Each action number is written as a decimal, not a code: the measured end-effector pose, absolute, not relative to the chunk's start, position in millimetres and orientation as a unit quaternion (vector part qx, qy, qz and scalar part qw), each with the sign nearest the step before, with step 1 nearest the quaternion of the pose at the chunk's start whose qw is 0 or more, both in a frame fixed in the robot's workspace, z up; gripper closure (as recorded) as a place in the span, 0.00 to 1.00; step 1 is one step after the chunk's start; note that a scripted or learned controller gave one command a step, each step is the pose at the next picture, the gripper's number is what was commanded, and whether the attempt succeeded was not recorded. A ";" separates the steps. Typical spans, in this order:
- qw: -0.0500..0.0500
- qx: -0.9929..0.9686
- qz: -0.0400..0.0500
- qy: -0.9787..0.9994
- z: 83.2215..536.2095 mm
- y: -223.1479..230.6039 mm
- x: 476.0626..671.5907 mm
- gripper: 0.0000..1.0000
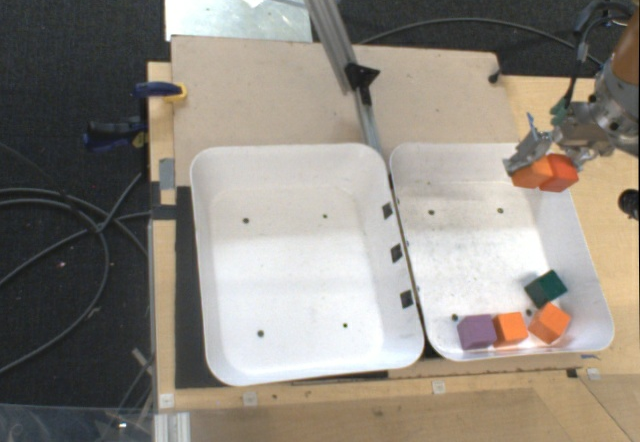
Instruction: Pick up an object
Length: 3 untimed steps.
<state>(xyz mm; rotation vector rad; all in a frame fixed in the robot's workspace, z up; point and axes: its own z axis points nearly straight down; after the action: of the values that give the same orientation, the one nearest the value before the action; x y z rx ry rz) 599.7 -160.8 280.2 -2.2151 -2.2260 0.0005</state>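
My gripper (543,168) hangs above the far right corner of the right bin (470,240), shut on an orange-red block (549,173) that sits between its fingers, lifted off the bin floor. At the near right corner of that bin lie a purple block (477,331), a small orange block (510,328), another orange block (549,323) and a dark green block (546,288).
The left bin (290,260) stands beside the right one, with black clips along their shared edge. A slanted metal pole (330,25) crosses the back of the bench. Clamps (150,95) sit at the bench's left edge, and cables lie on the dark floor.
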 end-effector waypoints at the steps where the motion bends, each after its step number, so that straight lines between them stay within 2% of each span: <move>1: 0.000 -0.704 0.000 -0.710 290.7 -160.5 600.2 1.00; 2: 0.002 -0.703 -0.001 -0.712 279.6 -72.9 598.0 1.00; 3: 0.002 -0.705 0.001 -0.709 232.9 -44.2 576.9 1.00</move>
<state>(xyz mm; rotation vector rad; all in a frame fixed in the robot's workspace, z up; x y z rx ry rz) 576.9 -44.2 232.9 -2.2107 -2.2256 0.0032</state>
